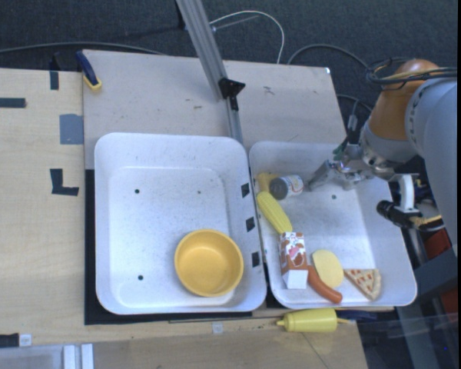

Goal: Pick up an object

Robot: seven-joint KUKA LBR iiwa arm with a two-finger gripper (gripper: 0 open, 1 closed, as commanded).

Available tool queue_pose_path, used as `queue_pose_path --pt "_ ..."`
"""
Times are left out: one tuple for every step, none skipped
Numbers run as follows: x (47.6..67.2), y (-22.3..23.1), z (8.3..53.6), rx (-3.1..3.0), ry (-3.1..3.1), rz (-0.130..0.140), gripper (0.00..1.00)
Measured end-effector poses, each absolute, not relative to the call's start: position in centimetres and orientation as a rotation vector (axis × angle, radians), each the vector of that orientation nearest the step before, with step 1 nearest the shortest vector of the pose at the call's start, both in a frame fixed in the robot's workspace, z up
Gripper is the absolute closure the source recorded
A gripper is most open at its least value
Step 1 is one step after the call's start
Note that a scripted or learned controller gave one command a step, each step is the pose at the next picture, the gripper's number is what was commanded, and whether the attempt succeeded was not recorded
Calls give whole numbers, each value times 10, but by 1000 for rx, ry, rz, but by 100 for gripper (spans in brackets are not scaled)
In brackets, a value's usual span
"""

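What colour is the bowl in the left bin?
Yellow; the bowl shows in the camera view.

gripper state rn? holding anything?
Tool: low in the right bin, next to the small can; cannot tell if it grips anything.

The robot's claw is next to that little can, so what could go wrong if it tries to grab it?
The small can lies on its side, so it may roll away from the gripper. It also sits close to the corn and the bin's wall, so the gripper might bump those or push the can against them instead of getting around it.
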State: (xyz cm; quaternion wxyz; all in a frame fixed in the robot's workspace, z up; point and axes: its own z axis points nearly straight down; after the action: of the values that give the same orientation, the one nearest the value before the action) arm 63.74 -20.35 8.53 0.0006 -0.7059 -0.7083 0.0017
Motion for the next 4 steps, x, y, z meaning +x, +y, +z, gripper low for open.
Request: queue_pose_path --pt "637 -203 88 -2219 -2223 4 0" --pt "637 -202 98 -2217 -2225 5 100" --pt "642 -200 141 -2221 -2225 -2 100" --pt "640 -206 203 -2224 -2226 -4 100"
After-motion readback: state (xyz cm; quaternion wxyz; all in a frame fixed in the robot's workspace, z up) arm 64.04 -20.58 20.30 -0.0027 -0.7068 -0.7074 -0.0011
